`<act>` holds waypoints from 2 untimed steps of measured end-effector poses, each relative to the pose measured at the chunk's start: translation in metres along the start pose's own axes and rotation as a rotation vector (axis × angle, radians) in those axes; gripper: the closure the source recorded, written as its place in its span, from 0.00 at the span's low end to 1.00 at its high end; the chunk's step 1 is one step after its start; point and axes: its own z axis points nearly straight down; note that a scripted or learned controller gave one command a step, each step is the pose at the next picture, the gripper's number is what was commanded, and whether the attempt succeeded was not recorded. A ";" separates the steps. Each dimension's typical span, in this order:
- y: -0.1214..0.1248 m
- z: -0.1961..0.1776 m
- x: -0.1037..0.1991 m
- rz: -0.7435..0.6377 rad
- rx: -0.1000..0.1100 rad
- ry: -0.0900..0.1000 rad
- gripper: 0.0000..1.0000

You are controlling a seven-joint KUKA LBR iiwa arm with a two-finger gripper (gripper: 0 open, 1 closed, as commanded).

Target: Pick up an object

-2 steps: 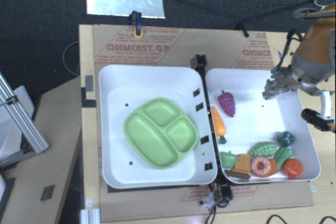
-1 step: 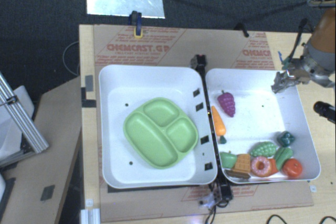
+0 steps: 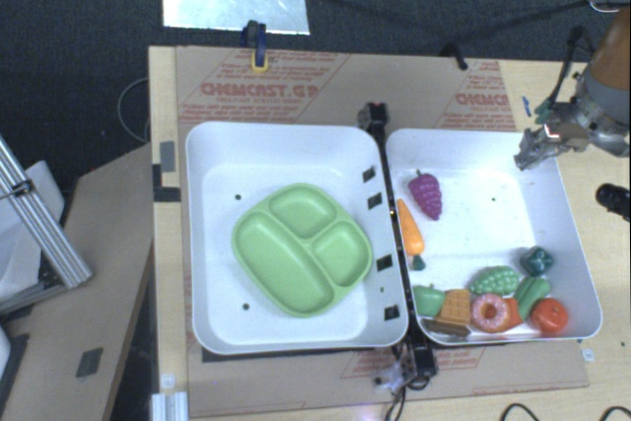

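Gripper: we see the gripper (image 3: 532,151) over the far right corner of the right bin (image 3: 493,175) — whether it is open we cannot tell, and we see nothing held in it.
Objects: purple grapes (image 3: 426,193) and carrot (image 3: 409,228) lie near the bin's left wall; the other toy foods (image 3: 490,301) crowd its near edge.
Open room: bare floor lies between gripper and grapes.
Left bin: we note a green divided plate (image 3: 301,249).
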 end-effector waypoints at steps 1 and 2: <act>-0.006 0.008 0.055 -0.004 0.004 0.003 1.00; -0.020 0.015 0.103 -0.003 0.006 0.003 1.00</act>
